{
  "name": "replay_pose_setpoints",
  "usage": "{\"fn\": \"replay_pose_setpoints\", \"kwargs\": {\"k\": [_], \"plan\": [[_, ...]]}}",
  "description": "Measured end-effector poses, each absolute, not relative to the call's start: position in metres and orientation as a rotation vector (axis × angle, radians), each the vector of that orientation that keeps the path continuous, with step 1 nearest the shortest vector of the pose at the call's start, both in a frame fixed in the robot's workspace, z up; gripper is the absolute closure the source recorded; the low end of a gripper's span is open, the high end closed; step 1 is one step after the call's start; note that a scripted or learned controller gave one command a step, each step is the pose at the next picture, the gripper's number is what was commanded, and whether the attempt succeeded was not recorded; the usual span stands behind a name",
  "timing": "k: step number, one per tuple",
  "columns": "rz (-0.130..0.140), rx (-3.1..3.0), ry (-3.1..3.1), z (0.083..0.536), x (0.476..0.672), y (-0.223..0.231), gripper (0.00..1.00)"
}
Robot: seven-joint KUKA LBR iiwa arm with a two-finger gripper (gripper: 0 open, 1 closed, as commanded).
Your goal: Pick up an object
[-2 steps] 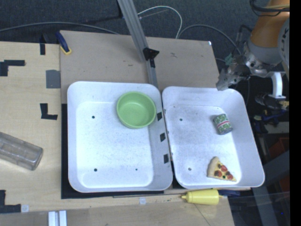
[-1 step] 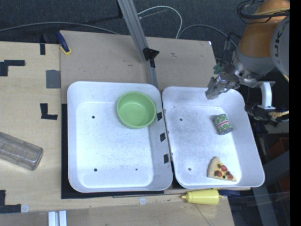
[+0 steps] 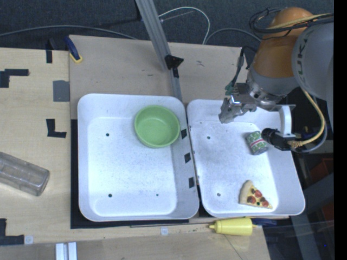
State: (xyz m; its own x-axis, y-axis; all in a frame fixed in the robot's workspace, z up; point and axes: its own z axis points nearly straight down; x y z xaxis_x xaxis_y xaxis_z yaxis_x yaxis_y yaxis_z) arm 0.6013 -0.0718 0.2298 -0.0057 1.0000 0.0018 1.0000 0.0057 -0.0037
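green bowl (image 3: 157, 125): upright, left bin | small green can (image 3: 256, 142): tilted, right bin | pizza slice (image 3: 255, 195): flat, right bin

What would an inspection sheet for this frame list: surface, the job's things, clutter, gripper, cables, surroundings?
Surface: wooden bench bearing left bin and right bin, side by side.
Job's things: green bowl in the left bin's far part; small green can and pizza slice toy in the right bin.
Clutter: yellow bottle lying on the bench by the right bin's near edge; clear container at the left.
Gripper: gripper hangs over the right bin's far edge, nothing seen between its fingers.
Cables: white cable looping beyond the bench; yellow cable on the arm.
Surroundings: dark floor; slanted metal pole.
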Motion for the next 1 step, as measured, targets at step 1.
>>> {"fn": "replay_pose_setpoints", "kwargs": {"k": [1], "plan": [[0.003,-2.212,-2.226,0.2229,0.5831,-0.0189,1.0]]}}
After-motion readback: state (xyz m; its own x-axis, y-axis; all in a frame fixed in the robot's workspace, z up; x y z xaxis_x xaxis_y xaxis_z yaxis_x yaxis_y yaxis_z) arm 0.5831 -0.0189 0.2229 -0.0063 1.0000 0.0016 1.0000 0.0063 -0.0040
